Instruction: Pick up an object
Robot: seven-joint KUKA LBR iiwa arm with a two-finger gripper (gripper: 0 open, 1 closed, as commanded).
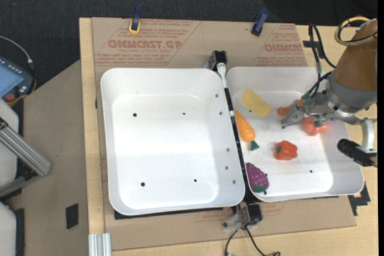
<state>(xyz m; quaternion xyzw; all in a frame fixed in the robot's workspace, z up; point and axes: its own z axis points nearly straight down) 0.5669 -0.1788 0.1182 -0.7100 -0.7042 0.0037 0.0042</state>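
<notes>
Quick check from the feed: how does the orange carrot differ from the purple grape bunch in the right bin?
The orange plastic carrot is long and tapered with a green tip; the purple plastic grape bunch is rounder and knobbly. The carrot sits mid-way along the bin's left wall, the grapes at its near-left corner. Both lie in the right white bin, apart from the gripper.

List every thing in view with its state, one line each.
gripper: low in the right bin, over small items; finger state unclear
right bin: holds all the items
left bin: upright beside the right bin
yellow piece: lying flat, free
carrot: lying by the divider, free
red pepper: resting free
purple grapes: resting near the front rim
red-orange item: partly hidden under the gripper
</notes>
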